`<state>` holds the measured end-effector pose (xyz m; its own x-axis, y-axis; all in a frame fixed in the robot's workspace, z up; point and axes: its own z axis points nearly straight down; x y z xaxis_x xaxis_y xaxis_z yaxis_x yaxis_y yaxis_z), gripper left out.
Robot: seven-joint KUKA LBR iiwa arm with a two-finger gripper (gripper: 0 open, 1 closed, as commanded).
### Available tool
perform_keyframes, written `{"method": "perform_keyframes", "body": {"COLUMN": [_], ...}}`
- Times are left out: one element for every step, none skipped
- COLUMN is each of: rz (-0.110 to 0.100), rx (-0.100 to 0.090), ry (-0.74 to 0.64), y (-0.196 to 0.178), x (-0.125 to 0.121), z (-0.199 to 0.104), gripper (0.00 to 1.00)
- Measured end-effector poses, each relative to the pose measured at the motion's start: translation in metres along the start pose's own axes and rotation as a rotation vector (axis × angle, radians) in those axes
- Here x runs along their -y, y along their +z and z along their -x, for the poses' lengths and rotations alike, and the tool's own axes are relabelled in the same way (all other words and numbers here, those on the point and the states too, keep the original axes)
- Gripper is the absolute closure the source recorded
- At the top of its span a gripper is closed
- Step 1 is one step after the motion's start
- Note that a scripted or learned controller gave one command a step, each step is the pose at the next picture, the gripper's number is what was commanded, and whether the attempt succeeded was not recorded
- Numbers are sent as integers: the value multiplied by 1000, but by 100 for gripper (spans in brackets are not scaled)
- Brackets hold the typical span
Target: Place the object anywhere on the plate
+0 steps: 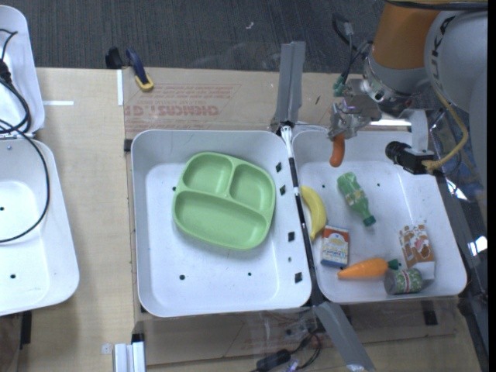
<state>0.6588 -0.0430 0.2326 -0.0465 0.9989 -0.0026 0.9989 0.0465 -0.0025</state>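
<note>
A light green divided plate (225,200) lies in the left bin (155,285), nothing on it. My gripper (338,136) hangs over the far left corner of the right bin (446,281), shut on a small orange-brown sausage (336,153) that dangles upright below its fingers, clear of the bin floor. The gripper is to the right of the plate, across the divider between the two bins.
In the right bin lie a banana (313,209) by the left wall, a green bottle (355,197), a small carton (335,247), a carrot (363,269), a tin (403,280) and a snack box (416,244). A grey post (290,84) stands behind the bins.
</note>
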Motion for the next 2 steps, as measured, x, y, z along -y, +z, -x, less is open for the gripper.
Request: {"method": "perform_keyframes", "body": {"rz": [-2,-4], "rx": [-1,-1], "ry": [161,341], "y": [28,41], "x": [32,55], "z": [-80,-85], "gripper": [100,100]}}
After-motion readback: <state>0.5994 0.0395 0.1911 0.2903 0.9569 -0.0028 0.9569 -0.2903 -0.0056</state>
